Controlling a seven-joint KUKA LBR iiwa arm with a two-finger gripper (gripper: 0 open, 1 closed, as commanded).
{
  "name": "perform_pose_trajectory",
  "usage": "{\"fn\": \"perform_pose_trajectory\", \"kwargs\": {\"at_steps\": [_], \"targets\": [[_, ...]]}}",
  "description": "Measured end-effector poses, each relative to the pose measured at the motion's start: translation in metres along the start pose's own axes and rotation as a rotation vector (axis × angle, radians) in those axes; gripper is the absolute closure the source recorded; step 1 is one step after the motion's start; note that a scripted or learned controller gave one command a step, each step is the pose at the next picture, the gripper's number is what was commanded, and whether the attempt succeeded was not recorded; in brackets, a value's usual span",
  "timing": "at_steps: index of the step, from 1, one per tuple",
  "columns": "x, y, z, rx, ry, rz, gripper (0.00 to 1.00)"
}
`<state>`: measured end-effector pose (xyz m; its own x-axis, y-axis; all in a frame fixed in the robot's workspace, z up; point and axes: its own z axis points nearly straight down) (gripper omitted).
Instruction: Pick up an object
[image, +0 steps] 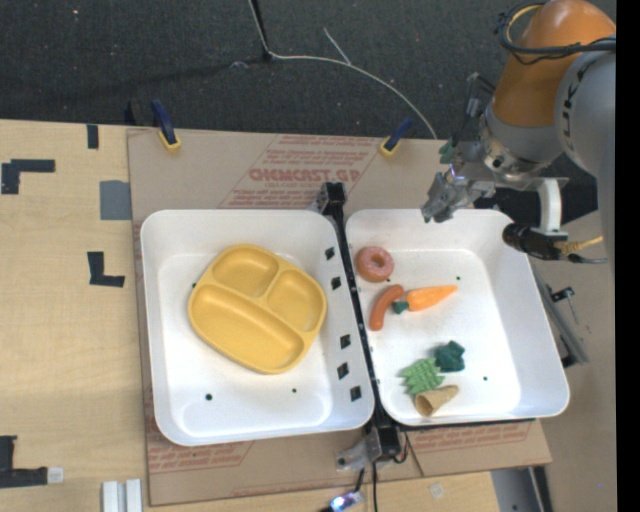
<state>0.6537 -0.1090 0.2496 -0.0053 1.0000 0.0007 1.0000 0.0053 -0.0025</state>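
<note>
nothing is picked yet. the end effector (440, 206) hangs over the right bin's (520, 300) far rim; whether it is released or clenched, i cannot tell. donut (376, 263), carrot (430, 297) and sausage (381, 308) lie untouched inside.

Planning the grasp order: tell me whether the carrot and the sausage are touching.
Touching. The camera view shows the carrot's green leafy end pressed against the sausage, no white bin floor visible between them.

Right bin: donut (376, 263), sausage (383, 307), carrot (430, 297), green pieces (435, 366), cone (436, 400).
</note>
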Motion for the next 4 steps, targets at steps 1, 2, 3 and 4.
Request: {"fn": "perform_pose_trajectory", "kwargs": {"at_steps": [1, 2, 3, 4], "targets": [[0.053, -0.006, 0.017, 0.001, 0.001, 0.000, 1.00], [0.109, -0.020, 0.027, 0.001, 0.001, -0.001, 1.00], [0.159, -0.017, 0.035, 0.000, 0.000, -0.001, 1.00], [0.212, -0.021, 0.018, -0.002, 0.001, -0.002, 1.00]]}}
